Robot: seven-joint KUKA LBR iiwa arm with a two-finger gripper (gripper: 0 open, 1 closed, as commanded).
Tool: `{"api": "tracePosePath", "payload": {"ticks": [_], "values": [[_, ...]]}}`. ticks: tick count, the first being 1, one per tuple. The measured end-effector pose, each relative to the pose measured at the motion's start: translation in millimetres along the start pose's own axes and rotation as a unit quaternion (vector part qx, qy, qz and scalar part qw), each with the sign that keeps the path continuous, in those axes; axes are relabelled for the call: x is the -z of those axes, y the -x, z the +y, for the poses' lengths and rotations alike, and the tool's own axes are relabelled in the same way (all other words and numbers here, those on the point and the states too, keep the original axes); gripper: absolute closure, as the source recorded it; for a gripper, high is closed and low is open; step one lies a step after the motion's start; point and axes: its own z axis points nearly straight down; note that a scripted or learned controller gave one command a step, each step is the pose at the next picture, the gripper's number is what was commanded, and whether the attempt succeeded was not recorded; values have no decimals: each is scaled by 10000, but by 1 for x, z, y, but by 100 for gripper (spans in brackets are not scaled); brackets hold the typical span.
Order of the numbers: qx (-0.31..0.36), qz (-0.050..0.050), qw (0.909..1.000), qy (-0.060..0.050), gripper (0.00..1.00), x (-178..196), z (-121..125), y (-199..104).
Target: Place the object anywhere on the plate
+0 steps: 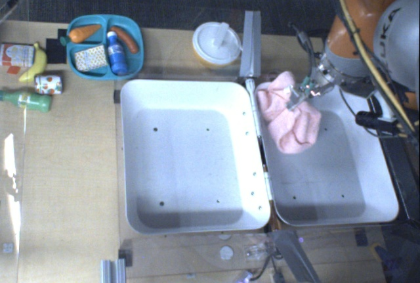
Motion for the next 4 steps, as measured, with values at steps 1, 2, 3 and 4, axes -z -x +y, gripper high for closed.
{"api": "tracePosePath", "payload": {"ticks": [1, 2, 3, 4], "values": [[30, -2, 10000, 0, 100, 40, 2, -1], [2040, 3, 9790, 1, 100, 46, 34, -52], [3956, 2, 9184, 9, 100, 54, 53, -95], [5020, 1, 8648, 15, 100, 48, 76, -141]]}}
